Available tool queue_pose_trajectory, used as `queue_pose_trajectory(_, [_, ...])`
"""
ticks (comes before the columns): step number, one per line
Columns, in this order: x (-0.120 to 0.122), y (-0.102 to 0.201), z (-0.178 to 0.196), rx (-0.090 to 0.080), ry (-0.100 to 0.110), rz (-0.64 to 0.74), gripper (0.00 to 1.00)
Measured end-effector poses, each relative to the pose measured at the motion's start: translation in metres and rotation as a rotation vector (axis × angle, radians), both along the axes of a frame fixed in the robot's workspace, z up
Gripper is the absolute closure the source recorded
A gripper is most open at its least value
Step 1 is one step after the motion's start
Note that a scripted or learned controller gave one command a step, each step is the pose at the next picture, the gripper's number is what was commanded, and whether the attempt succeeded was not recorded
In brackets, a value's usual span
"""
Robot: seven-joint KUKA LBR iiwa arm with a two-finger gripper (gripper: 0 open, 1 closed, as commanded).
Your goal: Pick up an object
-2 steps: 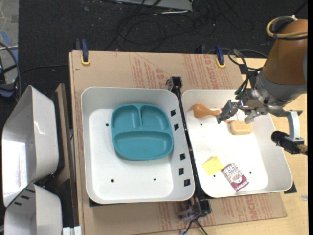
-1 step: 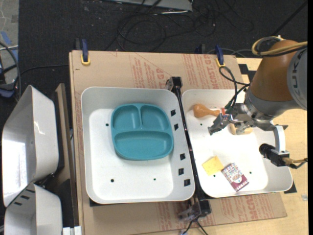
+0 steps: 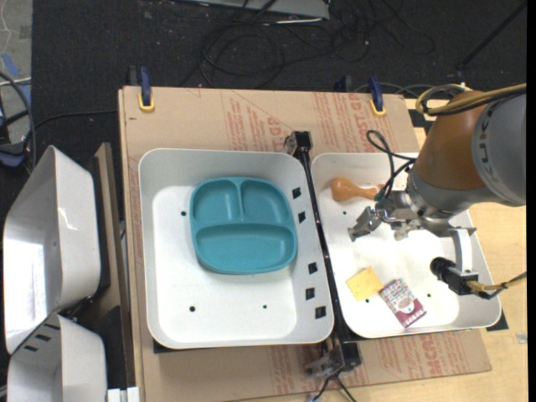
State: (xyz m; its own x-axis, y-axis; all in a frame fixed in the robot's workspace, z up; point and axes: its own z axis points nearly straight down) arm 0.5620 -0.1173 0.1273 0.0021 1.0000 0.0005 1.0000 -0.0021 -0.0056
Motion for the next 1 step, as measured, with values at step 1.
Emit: queue_pose_trajectory(1, [-0.001, 0.0006, -0.0376, 0.0, -0.001, 0.001, 0.0])
